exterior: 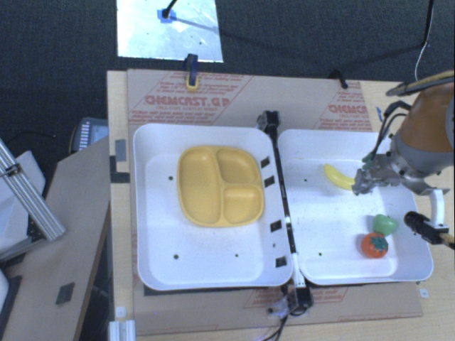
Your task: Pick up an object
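Poised low in the right bin [334, 272], gripper [360, 183] at the near end of the yellow banana [338, 176], touching it or just beside it. Cannot tell whether released or clenched: too dark and too small to read against the wrist. Nothing seen lifted, so best judged as the closing-in stage of a grasp on the banana, not a hold. To do it well: centre over the banana's thicker middle, a little further out from the gripper toward the divider, rather than nipping the tapered tip, which would likely squirt free. Turn the wrist so the closing line runs across the banana's short width, not along its curve. Come straight down until close to the bin floor, close gently, then lift vertically and check for the fruit coming up too. Worth keeping the descent clear of the bin wall behind the gripper. Alternatives if the banana slips: a green piece [384, 224] below the gripper and nearer the arm's side, and a round orange-red fruit [375, 245] just beyond that, the two touching or nearly so, hence harder to separate. Far off past the divider, a yellow divided plate [219, 185] in the left bin [160, 265]; flat and wide, a poor candidate.
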Robot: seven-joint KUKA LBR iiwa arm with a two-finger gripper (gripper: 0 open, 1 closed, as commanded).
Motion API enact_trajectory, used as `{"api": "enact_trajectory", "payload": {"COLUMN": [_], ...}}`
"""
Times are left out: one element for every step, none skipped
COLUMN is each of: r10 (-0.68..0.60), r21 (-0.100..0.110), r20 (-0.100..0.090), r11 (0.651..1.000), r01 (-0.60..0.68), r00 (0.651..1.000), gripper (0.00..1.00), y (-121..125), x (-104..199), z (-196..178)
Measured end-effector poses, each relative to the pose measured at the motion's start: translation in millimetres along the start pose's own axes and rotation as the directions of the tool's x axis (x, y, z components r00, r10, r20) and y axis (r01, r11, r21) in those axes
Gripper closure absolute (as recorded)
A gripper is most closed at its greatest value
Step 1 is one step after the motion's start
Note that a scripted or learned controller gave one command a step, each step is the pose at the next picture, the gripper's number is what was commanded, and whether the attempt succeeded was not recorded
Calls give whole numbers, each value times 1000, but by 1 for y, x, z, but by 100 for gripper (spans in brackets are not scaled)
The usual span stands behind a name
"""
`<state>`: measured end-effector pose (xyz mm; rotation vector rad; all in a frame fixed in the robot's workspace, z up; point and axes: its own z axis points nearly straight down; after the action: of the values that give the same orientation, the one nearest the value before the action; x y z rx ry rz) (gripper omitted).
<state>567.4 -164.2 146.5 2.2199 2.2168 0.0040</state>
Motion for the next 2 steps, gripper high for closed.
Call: {"api": "enact_trajectory", "payload": {"r10": [-5,-6], "r21": [-1,-1], "r20": [0,0], "r11": [1000,1000], "r01": [5,6], "r00": [1000,1000], "gripper": [100,100], "y": [-6,-4], "x": [3,2], "z": [-48,-88]}}
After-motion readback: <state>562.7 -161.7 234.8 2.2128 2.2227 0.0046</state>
